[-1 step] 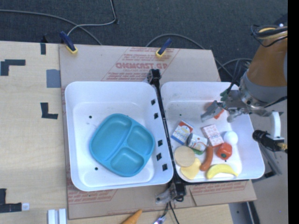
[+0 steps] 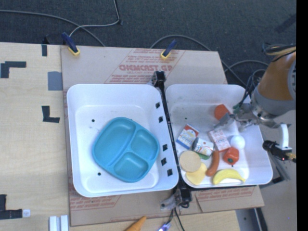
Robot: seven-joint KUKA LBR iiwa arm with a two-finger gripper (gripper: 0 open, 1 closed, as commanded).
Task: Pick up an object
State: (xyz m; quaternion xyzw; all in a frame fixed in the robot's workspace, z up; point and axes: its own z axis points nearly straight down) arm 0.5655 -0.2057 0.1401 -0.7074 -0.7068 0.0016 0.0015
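Observation:
My gripper [image 2: 231, 119] hangs low over the right bin [image 2: 192, 93], near its right wall, with the grey wrist and orange band behind it. It sits just right of an orange-red round toy [image 2: 221, 111] and above a red-and-white carton [image 2: 220, 139] and a white egg [image 2: 237, 141]. I cannot see anything held in it. Further down lie a red tomato [image 2: 232, 155], a brown sausage [image 2: 213, 162], a yellow banana [image 2: 228, 176], a tan round bun [image 2: 190, 161] and a blue-and-white carton [image 2: 186, 136].
The left bin [image 2: 77, 100] holds a blue divided plate [image 2: 126, 149]. An orange carrot [image 2: 136, 223] lies on the bench below the bins. Two clamps [image 2: 71, 44] pin the cardboard at the back, and cables run behind.

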